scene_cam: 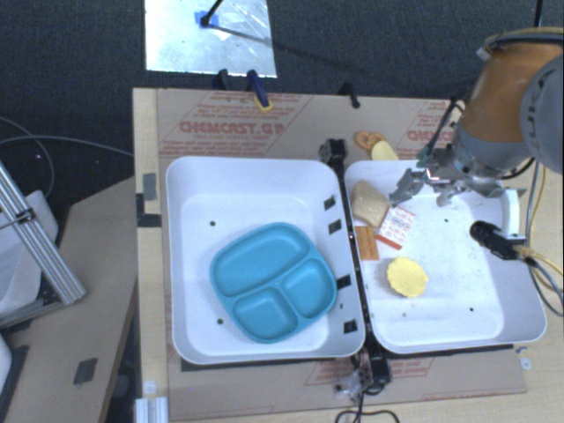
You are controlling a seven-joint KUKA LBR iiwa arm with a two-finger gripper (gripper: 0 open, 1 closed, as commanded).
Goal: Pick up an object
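Approach step: the tool point(425, 192) hangs spread and empty at twelve o'clock in the right bin point(520, 324). A red-and-white packet point(396, 226) lies near, at its seven o'clock, against a bread roll point(369, 206). The next move calls for centring over the packet, descending and closing.

Tray point(273, 280) in left bin point(256, 192); packet point(397, 226), disc point(407, 278), wedge point(370, 205) in right bin point(467, 280).

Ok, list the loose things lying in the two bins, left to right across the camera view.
Blue three-compartment plastic tray → tan bread-like wedge → yellow round disc. The red-and-white packet and brown strip overlap these, so they are left out.
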